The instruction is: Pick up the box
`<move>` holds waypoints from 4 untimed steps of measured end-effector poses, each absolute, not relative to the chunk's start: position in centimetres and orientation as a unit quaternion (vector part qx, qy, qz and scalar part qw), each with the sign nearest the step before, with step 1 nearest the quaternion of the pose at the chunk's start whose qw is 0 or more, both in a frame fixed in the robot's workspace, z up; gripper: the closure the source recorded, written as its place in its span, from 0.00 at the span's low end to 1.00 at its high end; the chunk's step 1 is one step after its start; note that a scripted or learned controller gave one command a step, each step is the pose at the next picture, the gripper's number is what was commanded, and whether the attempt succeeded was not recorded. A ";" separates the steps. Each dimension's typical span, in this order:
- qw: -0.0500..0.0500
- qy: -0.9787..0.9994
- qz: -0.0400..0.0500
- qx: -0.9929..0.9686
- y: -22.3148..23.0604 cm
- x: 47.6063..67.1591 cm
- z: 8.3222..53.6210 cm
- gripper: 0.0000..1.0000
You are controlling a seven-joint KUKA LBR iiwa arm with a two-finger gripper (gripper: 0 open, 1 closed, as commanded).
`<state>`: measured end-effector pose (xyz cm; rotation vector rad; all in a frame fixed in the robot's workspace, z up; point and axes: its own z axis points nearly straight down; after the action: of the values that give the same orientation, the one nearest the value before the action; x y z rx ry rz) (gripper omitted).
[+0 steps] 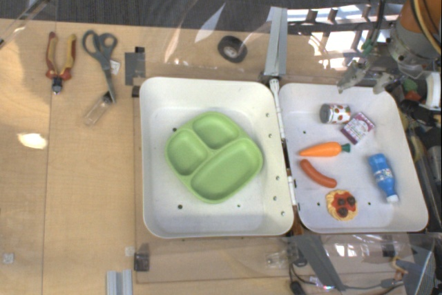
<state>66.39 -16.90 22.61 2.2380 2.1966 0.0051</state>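
box (358, 126): small, flat, purple-white, tilted in right bin (304, 211) beside a can (335, 113) | hand (364, 74): over bin's top edge, grip state unclear | arm (423, 17): bent in from right

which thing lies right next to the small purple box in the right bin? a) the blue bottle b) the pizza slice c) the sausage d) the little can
d: the little can lies on its side just up and left of the purple box, nearly touching it, while the other items sit farther down the right bin.
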 end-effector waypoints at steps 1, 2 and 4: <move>0.002 0.695 0.001 0.719 -19.2 61.9 14.8 0.00; 0.007 0.739 0.002 0.673 -19.9 64.3 9.6 0.00; 0.012 0.740 0.005 0.672 -19.9 64.6 11.1 0.00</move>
<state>64.63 -19.92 11.14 2.0946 2.3081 0.0150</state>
